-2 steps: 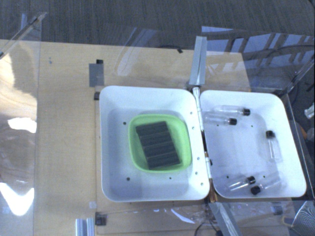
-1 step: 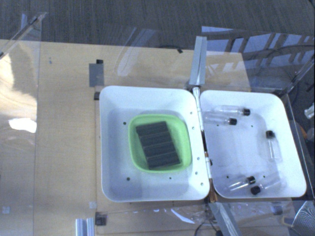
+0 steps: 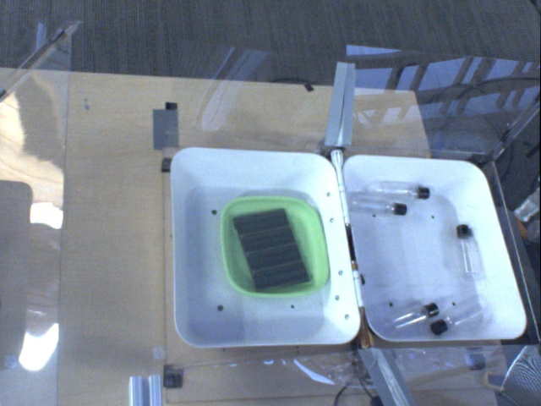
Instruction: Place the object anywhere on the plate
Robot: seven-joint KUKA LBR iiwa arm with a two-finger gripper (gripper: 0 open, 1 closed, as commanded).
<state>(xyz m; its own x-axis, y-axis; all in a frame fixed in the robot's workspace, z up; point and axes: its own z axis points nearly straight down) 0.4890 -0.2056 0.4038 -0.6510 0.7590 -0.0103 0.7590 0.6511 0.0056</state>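
The bench [image 3: 101,227] carries two white bins side by side. The left bin [image 3: 193,252] holds a green plate [image 3: 232,227], square with rounded corners, set near the middle of the bin floor. A dark block [image 3: 270,249] with ribs across its top lies flat on the plate, inside the rim and turned slightly against the plate's edges. The right bin [image 3: 500,260] holds five clear vials with black caps: two [image 3: 387,198] lie close together near the far left corner, one [image 3: 466,250] lies alone by the right wall, and two [image 3: 433,317] lie close together near the front wall. A grey metal post [image 3: 341,108] lies on the bench behind the joint between the bins. The state of the hand cannot be told.
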